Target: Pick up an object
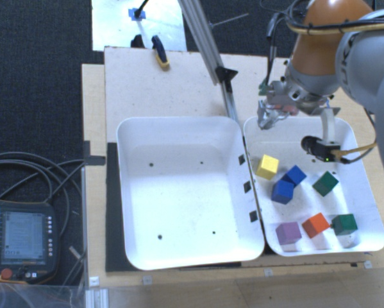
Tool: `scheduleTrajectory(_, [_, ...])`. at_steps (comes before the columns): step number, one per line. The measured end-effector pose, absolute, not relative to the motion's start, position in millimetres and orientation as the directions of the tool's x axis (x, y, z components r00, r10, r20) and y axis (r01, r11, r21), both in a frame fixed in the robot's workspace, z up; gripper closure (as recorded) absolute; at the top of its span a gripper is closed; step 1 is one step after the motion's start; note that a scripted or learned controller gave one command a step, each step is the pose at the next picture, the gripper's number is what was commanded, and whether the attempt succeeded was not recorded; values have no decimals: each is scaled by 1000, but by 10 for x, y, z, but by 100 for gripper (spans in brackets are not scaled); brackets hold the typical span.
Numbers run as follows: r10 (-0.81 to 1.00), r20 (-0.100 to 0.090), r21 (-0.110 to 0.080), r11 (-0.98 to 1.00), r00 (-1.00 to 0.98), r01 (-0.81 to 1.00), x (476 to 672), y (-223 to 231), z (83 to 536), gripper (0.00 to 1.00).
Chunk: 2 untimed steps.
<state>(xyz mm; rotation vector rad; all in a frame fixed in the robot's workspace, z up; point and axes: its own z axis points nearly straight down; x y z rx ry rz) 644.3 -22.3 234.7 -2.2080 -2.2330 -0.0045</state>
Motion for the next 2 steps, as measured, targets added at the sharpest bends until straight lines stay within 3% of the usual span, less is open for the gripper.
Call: scheduleTrajectory(2, [1000, 3, 1, 11, -11, 1000, 6169, 654, 2544, 100])
